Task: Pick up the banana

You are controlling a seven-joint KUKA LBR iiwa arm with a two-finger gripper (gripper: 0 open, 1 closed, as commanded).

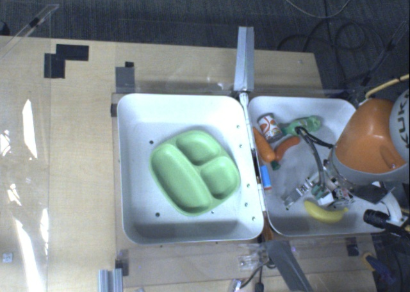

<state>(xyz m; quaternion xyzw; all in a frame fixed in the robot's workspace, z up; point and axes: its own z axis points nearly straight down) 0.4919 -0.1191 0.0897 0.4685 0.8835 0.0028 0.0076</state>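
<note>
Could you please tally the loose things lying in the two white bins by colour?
Green: 2, the divided plate and a green toy
Orange: 2, carrot and sausage-like piece
Yellow: 1, the banana
Blue: 1, marker
White-and-red: 1, small can
Total: 7

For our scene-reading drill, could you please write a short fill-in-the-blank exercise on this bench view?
1. The green divided tray lies in the ____ bin.
2. The banana lies in the ____ bin.
3. The gripper hangs just above the ____.
4. The band above the arm's wrist is ____.

Missing words: left; right; banana; orange
</note>
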